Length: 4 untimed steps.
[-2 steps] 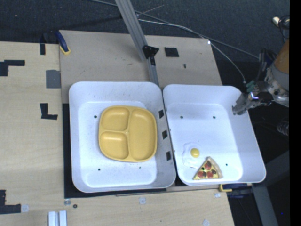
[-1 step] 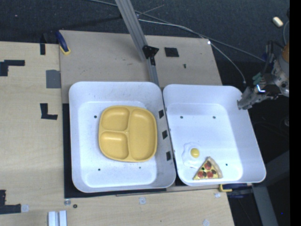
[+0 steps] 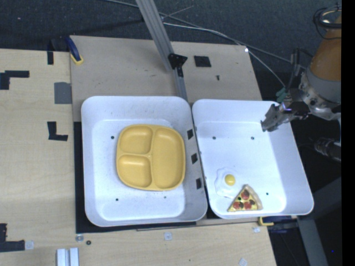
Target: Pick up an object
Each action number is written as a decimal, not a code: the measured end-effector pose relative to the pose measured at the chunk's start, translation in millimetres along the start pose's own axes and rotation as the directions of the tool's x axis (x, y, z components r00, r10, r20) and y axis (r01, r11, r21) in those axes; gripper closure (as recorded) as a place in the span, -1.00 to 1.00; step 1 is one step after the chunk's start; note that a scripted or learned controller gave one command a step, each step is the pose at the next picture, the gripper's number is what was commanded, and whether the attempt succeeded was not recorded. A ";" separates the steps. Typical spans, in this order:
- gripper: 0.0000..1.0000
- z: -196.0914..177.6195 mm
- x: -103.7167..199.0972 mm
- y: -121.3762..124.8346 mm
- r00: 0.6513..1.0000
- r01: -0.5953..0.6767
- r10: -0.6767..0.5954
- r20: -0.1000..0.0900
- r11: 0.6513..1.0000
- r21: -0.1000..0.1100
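Now, L bin w/ yellow divided plate, R bin w/ fried egg, pizza slice, tool state unclear

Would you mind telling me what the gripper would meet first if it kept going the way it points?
Probably the bare floor of the right bin: the gripper points down-left, well short of the fried egg and pizza slice. Depth is uncertain.

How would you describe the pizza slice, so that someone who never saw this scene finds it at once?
Look at the right white bin, the one without the yellow divided plate. Near its front edge lie two small toys side by side. The pizza slice is the triangular one with red dots, to the right of the round white fried egg.
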<state>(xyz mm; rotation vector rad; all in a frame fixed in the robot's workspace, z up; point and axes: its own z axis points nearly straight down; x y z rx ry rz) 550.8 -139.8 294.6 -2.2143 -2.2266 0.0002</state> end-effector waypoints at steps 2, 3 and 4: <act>1.00 8.2 107.1 13.3 1.000 0.001 -0.001 0.000 1.000 0.001; 1.00 11.7 157.4 11.4 1.000 0.001 -0.001 0.000 1.000 0.001; 1.00 23.2 200.4 8.9 1.000 0.000 0.000 0.001 1.000 0.003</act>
